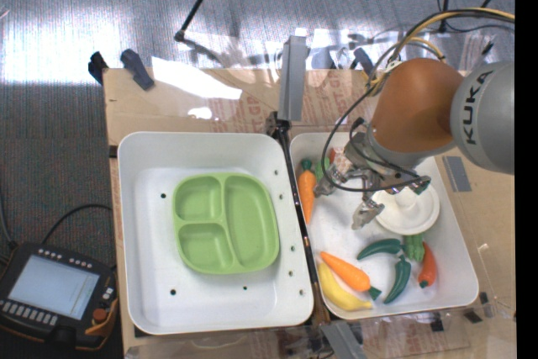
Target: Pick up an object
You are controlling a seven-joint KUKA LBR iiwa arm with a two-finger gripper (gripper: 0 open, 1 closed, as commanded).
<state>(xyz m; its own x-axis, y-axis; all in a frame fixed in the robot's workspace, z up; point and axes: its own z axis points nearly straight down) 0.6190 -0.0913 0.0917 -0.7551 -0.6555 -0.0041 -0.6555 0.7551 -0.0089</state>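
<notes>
From the camera view, the grey arm with its orange band (416,101) reaches in from the right and hangs over the right shallow white bin (466,269); the two-finger gripper (351,196) sits low over that bin's upper middle — whether it is released or clenched I cannot tell, and nothing is visibly caught in it. Just left of it an orange plastic carrot with a green top (307,191) lies along the bin's left wall; just right sits a white round dish (412,213). Nearer the front lie a second orange carrot (345,271), a yellow banana (340,292), two dark green peppers (388,263) and a small orange-red pepper (428,265); the left white bin (139,223) holds a light green three-compartment plate (225,223).
</notes>
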